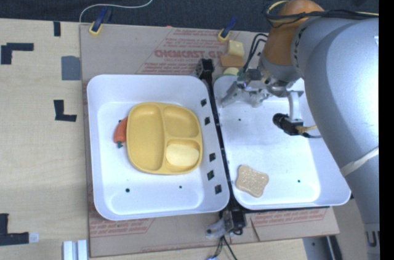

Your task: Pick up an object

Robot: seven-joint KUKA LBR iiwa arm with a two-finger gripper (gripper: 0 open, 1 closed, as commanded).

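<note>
Arm [345,86]: the grey body fills the right side, closest to the lens, with its orange band [284,31] at the top and the wrist bending down toward the far edge of the right bin.
Desk [37,154]: pale wood with black tape marks on the left; a brown cardboard sheet [178,52] lies under both bins.
Left bin [98,129]: white and shallow, it holds the yellow plate.
Right bin [308,185]: white, touching the left bin along a row of black clips.
Yellow plate [163,135]: a divided plate lying flat in the middle of the left bin.
Gripper [246,91]: low over the far left corner of the right bin; whether its parts are apart or together, I cannot tell, and nothing is visibly held.
Cracker [252,180]: a tan, speckled, toast-like piece flat on the floor of the right bin near its front edge, well apart from the gripper.
Pale lump [182,154]: rounded, sitting in the plate's lower right compartment.
Orange item [120,129]: mostly hidden under the plate's left rim.
Tan block [233,54]: just beyond the right bin's far rim.
</note>
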